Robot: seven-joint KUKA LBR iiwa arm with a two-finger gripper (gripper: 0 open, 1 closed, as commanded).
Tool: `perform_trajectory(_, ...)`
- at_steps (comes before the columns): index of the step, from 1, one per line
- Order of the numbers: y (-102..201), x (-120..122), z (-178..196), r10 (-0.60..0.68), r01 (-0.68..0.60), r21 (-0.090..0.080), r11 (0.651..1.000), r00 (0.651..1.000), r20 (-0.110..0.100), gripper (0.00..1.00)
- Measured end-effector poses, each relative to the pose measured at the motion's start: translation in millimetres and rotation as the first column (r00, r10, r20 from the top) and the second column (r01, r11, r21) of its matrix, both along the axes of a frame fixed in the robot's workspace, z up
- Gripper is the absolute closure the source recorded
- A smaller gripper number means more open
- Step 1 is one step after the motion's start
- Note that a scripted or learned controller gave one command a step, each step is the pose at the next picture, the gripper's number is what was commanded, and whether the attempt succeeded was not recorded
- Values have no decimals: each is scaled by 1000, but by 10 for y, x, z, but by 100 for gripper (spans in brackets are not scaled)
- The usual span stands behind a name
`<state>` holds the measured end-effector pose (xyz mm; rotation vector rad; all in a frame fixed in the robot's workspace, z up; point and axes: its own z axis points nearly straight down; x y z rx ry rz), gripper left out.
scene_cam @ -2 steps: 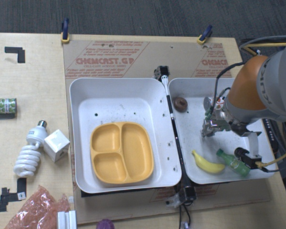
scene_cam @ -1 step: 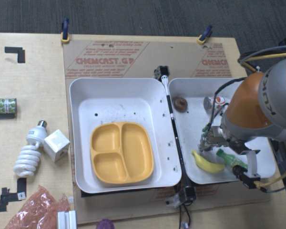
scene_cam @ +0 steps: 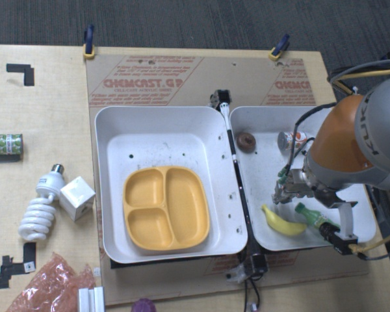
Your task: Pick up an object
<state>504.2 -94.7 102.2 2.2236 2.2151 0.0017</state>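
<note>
The gripper (scene_cam: 284,190) hangs just above the banana (scene_cam: 283,223); its grip cannot be told. A yellow plate (scene_cam: 166,208) sits in the other bin (scene_cam: 110,142).

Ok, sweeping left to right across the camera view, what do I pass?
Green can → spiral light bulb → white cube → yellow divided plate → brown disc → banana, with the gripper just above it.

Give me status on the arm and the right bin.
Gripper low in right bin, just above banana. Nothing seen gripped. Green item beside banana, small can behind.
</note>
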Motion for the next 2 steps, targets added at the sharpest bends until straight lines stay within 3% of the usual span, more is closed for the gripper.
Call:
perform_trajectory(1,-400,-11,144,3,-3,0,1000,1000,0,100)
perform_trajectory(2,-1185,243,286,5,-5,-1,1000,1000,-1,100)
